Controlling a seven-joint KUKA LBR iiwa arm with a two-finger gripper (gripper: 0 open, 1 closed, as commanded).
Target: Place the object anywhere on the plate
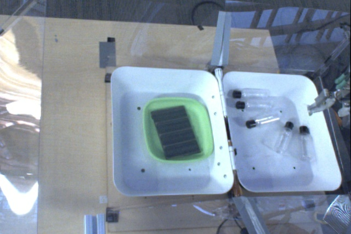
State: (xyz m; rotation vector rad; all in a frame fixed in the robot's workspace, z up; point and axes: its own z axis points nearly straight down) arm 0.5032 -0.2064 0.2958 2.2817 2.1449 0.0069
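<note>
Your hand (323, 102) sits at the right bin's (323, 175) far right rim; grip state unreadable. Five clear black-capped vials (263, 120) lie scattered there. Green plate (204, 124) in left bin carries a dark ribbed block (175, 132).

You are looking down at a pale wooden bench (71, 134) that is carrying two shallow white bins touching side by side: the left bin (126, 172) and the right bin (323, 172). A grey upright post (221, 44) is standing just behind their seam, and a small dark bracket (108, 53) is lying behind the left bin.
</note>
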